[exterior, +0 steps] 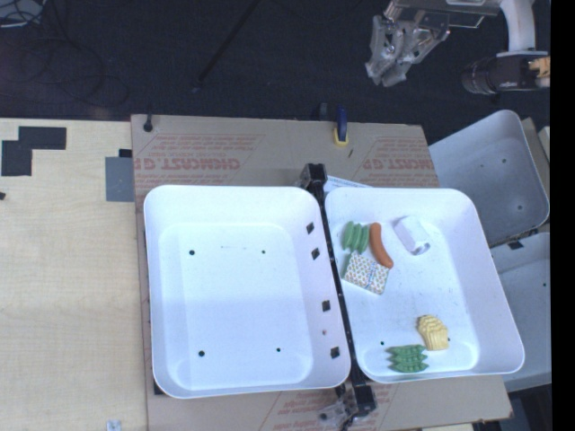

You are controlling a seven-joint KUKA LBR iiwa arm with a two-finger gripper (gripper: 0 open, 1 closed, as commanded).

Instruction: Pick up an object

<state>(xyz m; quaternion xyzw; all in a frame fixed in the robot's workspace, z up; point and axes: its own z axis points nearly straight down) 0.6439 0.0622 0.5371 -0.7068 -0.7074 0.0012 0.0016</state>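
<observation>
Pincer [393, 68] is parked way up at about 1 o'clock, over the dark area beyond the bench, and honestly I can't tell its state from this angle, it's just a grey blur. Nothing hangs under it, so I'd say the pick hasn't started.

Going left to right: left bin [171, 241] has nothing to grab. Right bin [476, 241] has it all: green pods [355, 237], patterned square packet [367, 274], orange sausage-shaped thing [381, 245], white cup [412, 234], then green peas [407, 358] and yellow corn [433, 332] at the near edge. All of it sits well apart from the pincer, roughly at its 6 o'clock.
</observation>
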